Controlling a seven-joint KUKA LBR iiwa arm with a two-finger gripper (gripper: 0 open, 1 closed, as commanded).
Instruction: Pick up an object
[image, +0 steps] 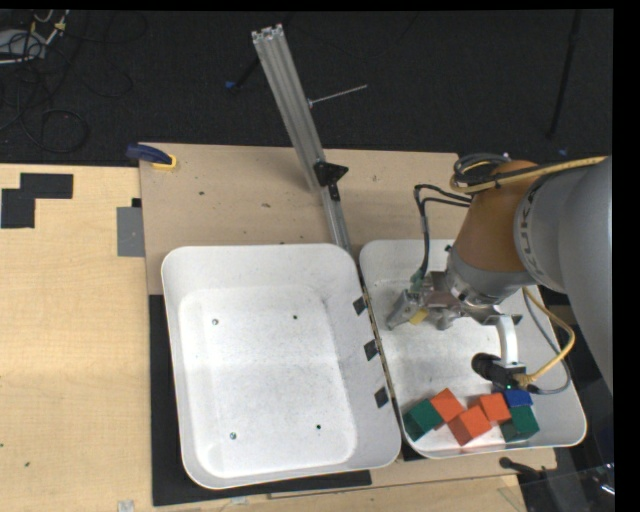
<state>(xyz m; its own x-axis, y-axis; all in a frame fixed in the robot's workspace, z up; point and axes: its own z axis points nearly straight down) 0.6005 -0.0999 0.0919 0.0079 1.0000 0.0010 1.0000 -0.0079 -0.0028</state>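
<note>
Several small blocks lie huddled at the near end of the right bin: a green block, an orange block, a second orange block, a third orange block, a blue block and a dark green block. My gripper hangs over the left middle of that bin, close to the divider between the bins and well back from the blocks. Its fingers stand open, and I see no block between them.
The left bin sits beside the right one. The grey arm with its orange band and cables covers the right bin's far right part. A slanted metal rail rises behind the bins.
</note>
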